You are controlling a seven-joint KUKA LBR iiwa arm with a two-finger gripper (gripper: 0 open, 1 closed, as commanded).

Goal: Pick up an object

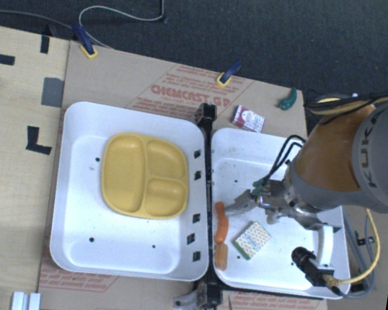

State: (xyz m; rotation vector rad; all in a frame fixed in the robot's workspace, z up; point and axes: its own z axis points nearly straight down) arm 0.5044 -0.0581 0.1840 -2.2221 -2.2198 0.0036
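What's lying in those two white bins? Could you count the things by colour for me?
Yellow: 1, the divided plate in the left bin
Orange: 1, a sausage-shaped piece in the right bin
Brown: 1, a smaller stick just below the orange one
Green and white: 1, a checked packet
Total: 4

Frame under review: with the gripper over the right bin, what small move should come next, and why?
Likely a short shift toward the orange sausage-shaped piece, then down. The gripper hangs over the right bin just beside that piece, which is the nearest thing to it and lies apart from the patterned packet.
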